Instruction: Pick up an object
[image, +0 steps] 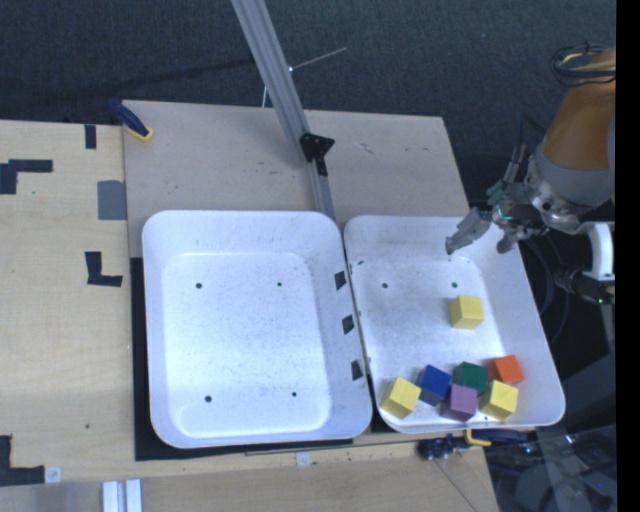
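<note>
The right bin (400, 250) holds several small cubes. A yellow cube (466, 311) lies alone near its middle right. Along the front edge sit another yellow cube (401, 396), a blue cube (434, 383), a purple cube (462, 400), a green cube (470, 377), a third yellow cube (501, 399) and an orange cube (507, 369). My gripper (487, 234) hovers over the bin's far right corner, above and behind the lone yellow cube. Its fingers are spread open with nothing between them.
The left bin (160, 240) stands beside the right one. A slanted metal rail (285, 90) runs from the top of the view down to the gap between the bins. A blue and yellow item (131, 120) lies at the bench's far left corner.
</note>
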